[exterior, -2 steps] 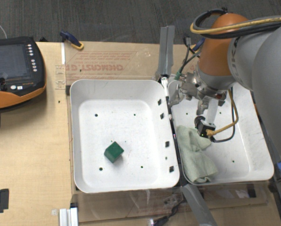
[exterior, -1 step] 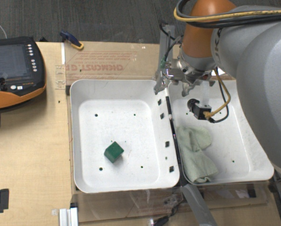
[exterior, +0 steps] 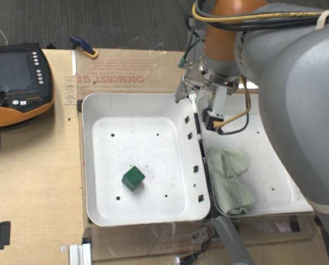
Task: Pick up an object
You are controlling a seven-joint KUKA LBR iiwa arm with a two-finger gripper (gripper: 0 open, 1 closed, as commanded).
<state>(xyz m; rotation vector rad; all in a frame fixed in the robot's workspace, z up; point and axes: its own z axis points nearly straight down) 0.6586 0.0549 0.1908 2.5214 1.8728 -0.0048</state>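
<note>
Objects for picking are seen in both bins: a green block [exterior: 133, 178] lies on the floor of the left bin [exterior: 98, 148], toward its front edge and left of centre, and a pale green cloth [exterior: 231, 181] is crumpled in the right bin [exterior: 269, 164], against the divider between the bins and toward the front of the counter [exterior: 32, 192]. Neither has been lifted, so the pick is judged not yet begun; approach, closure and lift are all left. The tool [exterior: 206, 101] is held above the rear end of the divider, well apart from the block and nearer the cloth. Nothing is seen held in it. Whether it is open or closed cannot be told, since it is hidden among cables and wrist hardware.
</note>
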